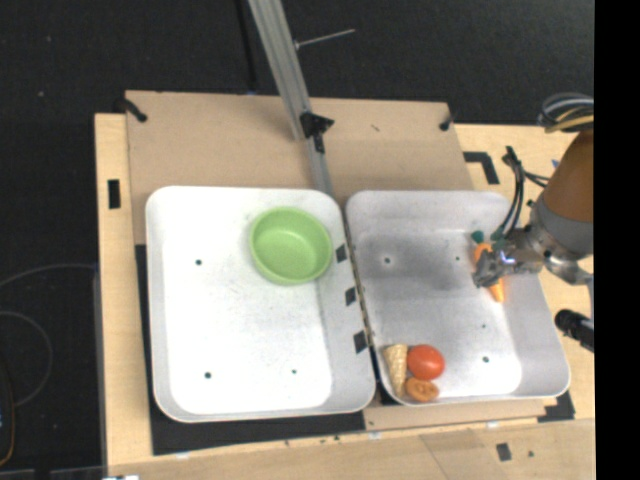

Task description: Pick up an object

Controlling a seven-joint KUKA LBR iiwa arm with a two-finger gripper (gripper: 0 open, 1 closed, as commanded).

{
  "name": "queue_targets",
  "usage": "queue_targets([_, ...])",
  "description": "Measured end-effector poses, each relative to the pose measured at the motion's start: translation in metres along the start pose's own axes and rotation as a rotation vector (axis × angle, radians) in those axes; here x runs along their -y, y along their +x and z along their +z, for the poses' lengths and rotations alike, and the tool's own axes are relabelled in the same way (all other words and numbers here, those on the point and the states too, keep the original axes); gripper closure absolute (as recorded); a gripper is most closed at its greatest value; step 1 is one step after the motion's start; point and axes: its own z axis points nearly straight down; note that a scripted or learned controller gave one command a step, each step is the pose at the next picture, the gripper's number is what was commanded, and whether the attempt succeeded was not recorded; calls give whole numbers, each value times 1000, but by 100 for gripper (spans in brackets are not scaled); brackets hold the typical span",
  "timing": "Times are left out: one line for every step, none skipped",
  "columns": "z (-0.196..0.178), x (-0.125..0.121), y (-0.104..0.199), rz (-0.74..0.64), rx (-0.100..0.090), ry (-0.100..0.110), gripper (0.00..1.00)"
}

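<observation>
We note the gripper low over the right bin, near its right wall; something small and orange sits at its tip, but whether the jaws are closed on it or merely beside it we cannot tell. The red ball, a pale piece and an orange piece crowd the near corner, well apart from the gripper. The green bowl sits in the left bin. Risk: a shallow pinch (if it is one) slipping on lift; the wall blocking descent.
</observation>
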Motion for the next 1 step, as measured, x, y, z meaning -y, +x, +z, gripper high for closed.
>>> queue_targets([-46, -8, -3, -5, 0, -1, 100])
